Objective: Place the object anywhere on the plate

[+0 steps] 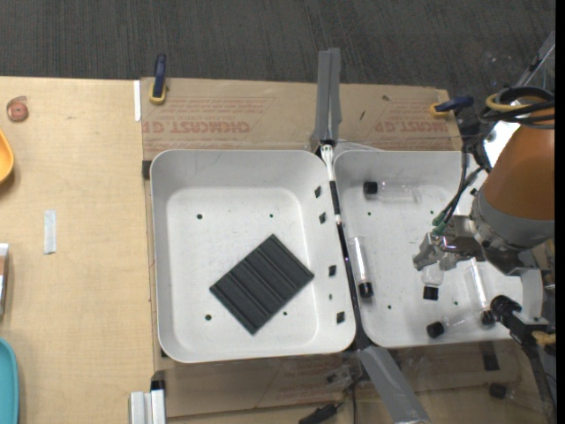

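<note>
Tool hovers low in the right white bin among clear tubes with black caps; its grip state is hidden. Judged best: centre squarely over one tube before carrying to the dark ribbed plate in the left bin.

Two white bins are shown side by side; one dark ribbed plate is counted in the left bin, and four clear tubes with black caps in the right.
</note>
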You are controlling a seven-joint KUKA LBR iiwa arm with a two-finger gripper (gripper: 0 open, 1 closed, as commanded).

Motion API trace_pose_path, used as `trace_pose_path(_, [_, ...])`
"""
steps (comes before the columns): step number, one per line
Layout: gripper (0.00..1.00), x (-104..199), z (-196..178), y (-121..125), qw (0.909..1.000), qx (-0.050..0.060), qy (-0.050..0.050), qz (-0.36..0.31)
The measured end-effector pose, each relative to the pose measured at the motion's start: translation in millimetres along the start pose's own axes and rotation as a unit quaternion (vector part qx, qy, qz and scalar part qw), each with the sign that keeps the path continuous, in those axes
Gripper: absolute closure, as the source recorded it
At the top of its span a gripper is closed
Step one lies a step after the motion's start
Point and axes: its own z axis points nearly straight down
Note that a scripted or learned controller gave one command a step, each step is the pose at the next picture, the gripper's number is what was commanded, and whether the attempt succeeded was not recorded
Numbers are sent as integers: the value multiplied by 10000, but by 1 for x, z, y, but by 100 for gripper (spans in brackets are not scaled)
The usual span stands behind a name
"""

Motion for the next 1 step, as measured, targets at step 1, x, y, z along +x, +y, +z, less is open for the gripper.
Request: trace_pose_path(1, [100,56,-1,24,9992,11,-5,-388])
